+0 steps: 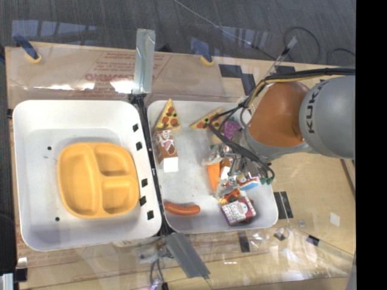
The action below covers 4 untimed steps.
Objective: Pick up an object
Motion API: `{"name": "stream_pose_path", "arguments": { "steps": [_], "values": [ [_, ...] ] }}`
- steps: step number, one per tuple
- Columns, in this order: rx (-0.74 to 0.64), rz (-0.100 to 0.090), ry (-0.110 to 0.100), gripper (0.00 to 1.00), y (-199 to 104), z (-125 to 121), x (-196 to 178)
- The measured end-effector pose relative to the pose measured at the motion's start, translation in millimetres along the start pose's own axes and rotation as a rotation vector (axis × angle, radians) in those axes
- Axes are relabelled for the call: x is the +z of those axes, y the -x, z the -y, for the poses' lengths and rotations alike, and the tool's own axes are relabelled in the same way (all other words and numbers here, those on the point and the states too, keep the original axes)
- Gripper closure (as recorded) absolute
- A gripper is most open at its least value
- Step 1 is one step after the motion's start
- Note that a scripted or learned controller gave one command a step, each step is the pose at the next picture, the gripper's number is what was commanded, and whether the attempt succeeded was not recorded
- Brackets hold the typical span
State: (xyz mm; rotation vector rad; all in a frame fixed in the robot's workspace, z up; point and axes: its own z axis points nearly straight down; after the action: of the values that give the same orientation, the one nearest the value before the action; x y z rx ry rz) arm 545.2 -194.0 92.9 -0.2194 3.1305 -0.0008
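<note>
I've got the grey arm's two-finger gripper (pixel 233 173) low in the right shallow white plastic bin (pixel 193 219), over the clutter on its right side by the orange carrot-shaped toy (pixel 214 175); honestly can't tell from up here how it's set or whether anything is in it. I'd go slow and straight down on one piece so nothing gets nudged. Most of it looks like smooth moulded plastic: flat pizza slice toy (pixel 167 116), round red sausage (pixel 182 208), crinkly maroon packet (pixel 238 210), and a yellow divided plate (pixel 97 179) in the left bin (pixel 30 116).
</note>
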Motion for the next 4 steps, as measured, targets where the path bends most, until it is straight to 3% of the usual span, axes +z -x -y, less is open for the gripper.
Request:
{"name": "stream_pose_path", "arguments": {
  "steps": [1, 2, 3, 4],
  "values": [
    [0.192, -0.005, 0.002, 0.0, -10.5, -30.1, 1.0],
    [0.184, -0.003, 0.001, 1.0, -8.1, -31.7, -9.7],
    [0.341, 0.009, 0.0, 1.0, 48.0, -79.6, -133.6],
    [-0.061, -0.006, 0.003, 1.0, 17.6, -69.7, -39.4]
  ]
}}
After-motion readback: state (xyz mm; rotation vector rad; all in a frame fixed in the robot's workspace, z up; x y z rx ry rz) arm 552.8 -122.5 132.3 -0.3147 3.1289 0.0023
